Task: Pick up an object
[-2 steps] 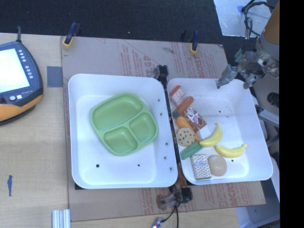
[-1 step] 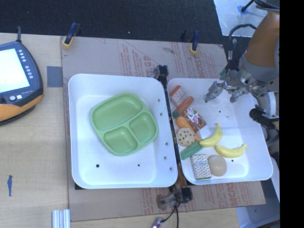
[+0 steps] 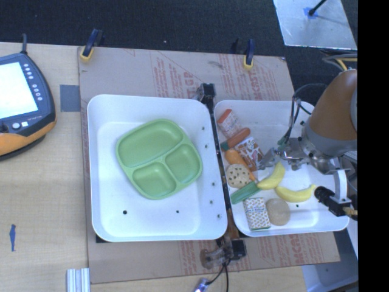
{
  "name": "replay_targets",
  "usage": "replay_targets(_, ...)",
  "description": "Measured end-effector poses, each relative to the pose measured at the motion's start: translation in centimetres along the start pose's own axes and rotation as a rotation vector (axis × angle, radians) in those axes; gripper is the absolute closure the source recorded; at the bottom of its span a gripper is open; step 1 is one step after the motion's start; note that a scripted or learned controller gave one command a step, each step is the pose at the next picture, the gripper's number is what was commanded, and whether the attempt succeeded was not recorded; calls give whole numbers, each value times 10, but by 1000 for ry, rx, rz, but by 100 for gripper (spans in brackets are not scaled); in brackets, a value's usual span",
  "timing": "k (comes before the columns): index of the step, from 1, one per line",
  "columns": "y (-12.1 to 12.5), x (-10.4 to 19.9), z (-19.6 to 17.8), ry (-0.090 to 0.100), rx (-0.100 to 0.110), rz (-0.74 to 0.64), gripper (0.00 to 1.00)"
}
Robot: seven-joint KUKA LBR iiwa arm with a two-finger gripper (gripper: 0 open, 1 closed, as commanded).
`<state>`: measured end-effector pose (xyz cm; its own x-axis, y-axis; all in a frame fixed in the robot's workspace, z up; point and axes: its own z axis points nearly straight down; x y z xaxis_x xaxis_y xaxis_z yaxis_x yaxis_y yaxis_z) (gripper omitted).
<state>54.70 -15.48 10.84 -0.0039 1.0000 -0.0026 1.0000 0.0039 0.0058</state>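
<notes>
Camera view: the claw [image 3: 271,157] hangs low in the right bin [image 3: 316,224], just above two bananas [image 3: 285,184] amid crowded play food; whether it grips anything, I cannot tell. A green tray [image 3: 159,158] lies in the left bin [image 3: 109,218]
</notes>
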Motion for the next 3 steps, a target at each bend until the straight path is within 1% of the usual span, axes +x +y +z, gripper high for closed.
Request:
replay_targets(1, 35, 54, 4, -11, -16, 3, 0)
replay_targets(2, 38, 59, -10, 3, -19, -1, 100)
replay_targets(3, 38, 59, -10, 3, -18, -1, 0)
